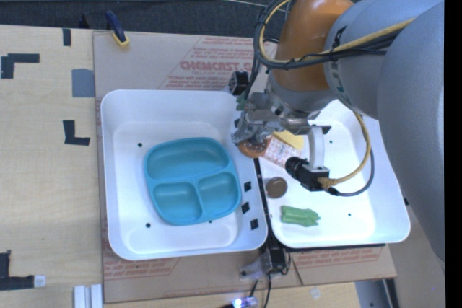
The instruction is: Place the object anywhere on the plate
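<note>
Big grey arm (390,76) with the orange band reaching in from the right, hunched low over the seam between the two white bins. Left bin (119,155) carrying a blue divided plate (191,180), three compartments, nothing on it yet. Right bin (375,220) holding the loose stuff: a green pod-shaped piece (299,216) near the front, a brown disc (276,187) just behind it, a yellow bit (290,138) and a small printed packet (277,150) tucked under the wrist.

Claw (249,132) sitting right at the inner edge of the right bin, just above a small round orange-brown piece (252,148). Can't tell how far apart the tips are, or whether anything is actually pinched, too much hardware in the way. Looks touching or nearly so, no more than that.

Best guess at the target: that little round piece, right beside the bin wall, close to the plate but not on it. Probably light, stiff toy food, smooth and a bit slippery. Pinch across the middle, squarely, since a rounded edge likes to squirt out sideways. Wall close by, so little room on that side.
</note>
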Controlling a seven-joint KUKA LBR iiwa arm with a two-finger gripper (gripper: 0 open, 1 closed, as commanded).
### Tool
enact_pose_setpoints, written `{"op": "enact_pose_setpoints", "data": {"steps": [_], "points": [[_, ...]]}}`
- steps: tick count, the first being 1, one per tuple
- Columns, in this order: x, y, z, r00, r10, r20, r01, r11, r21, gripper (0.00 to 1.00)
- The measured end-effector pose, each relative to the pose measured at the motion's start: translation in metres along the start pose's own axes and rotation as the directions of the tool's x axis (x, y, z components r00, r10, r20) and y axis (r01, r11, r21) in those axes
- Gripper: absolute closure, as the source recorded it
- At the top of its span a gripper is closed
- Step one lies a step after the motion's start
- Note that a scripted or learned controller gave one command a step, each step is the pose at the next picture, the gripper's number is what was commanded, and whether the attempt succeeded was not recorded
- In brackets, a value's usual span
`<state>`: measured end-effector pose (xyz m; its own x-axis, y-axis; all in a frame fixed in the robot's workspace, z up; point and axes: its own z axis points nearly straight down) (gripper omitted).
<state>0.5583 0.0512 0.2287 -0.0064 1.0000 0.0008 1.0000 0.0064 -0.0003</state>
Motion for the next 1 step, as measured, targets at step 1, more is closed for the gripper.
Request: {"op": "enact_pose_setpoints", "data": {"steps": [1], "points": [[0.0496,0.0223,0.0116,1.000,0.000,0.000,0.000,1.000,0.001,1.00]]}}
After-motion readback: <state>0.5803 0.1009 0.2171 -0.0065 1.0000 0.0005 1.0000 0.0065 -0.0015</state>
